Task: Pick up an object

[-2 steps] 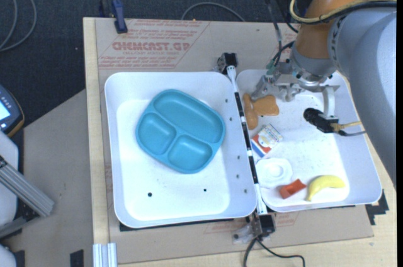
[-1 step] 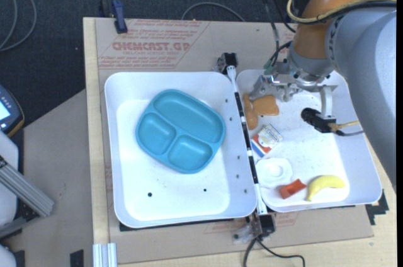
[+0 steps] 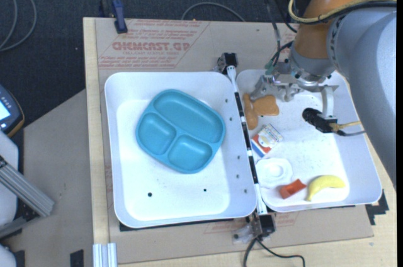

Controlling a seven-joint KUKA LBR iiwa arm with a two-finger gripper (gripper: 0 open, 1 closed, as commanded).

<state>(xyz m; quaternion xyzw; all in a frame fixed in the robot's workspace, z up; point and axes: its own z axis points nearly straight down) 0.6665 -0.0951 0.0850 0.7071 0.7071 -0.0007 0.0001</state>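
- Gripper (image 3: 276,88) hangs over the back left corner of the right bin (image 3: 318,155). Honestly can't tell from this angle whether the fingers are spread or pressed together, and I can't see anything pinched between them.
- Just under and in front of it lies a tan bread-like piece (image 3: 266,106). Can't say whether the gripper touches it.
- A second tan piece (image 3: 250,116) sits right beside that one, up against the bin's left wall.
- A bit further forward there's a small red, white and blue packet (image 3: 265,137), also close to the left wall.
- In front of that is a white round thing (image 3: 274,170).
- Along the front edge are a red chunk (image 3: 291,189) and a yellow banana (image 3: 325,186), side by side, banana further right.
- The grey arm (image 3: 368,64) with its orange band comes in from the right.
- The left bin (image 3: 129,187) holds a blue divided plate (image 3: 181,130), lying flat around the middle, well apart from the gripper.
- Both bins sit side by side, edges touching, on the worktop (image 3: 151,45).
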